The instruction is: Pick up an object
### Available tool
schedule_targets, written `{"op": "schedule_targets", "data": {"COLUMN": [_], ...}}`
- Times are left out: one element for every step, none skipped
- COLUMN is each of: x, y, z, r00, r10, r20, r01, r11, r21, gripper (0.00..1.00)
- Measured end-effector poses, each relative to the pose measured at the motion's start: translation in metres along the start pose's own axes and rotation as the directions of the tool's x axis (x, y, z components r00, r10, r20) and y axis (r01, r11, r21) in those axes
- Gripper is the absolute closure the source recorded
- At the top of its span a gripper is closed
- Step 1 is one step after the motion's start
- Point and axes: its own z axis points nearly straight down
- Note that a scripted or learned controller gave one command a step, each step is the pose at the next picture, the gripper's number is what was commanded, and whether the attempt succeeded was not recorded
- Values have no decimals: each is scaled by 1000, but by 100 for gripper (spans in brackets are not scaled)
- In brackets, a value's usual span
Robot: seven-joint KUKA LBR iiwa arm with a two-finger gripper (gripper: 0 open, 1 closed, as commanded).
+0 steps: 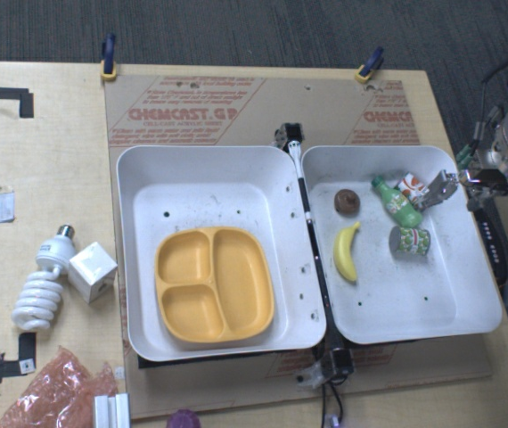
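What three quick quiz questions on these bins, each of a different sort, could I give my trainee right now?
1. True or false: the banana lies in the same bin as the yellow tray.
2. Which thing sits nearest the end effector? A) brown ball B) green bottle C) light bulb
3. Fill in: the yellow tray has ___ compartments.

Key
1. False: the banana is in the right bin, the tray in the left bin.
2. B
3. three
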Motion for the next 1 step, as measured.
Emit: {"op": "schedule_targets", "data": {"x": [17], "y": [-44], "z": [129], "r00": [1000], "r10": [2], "r20": [0], "r01": [-2], "r11": [1000], "r21": [0], "gripper": [0]}}
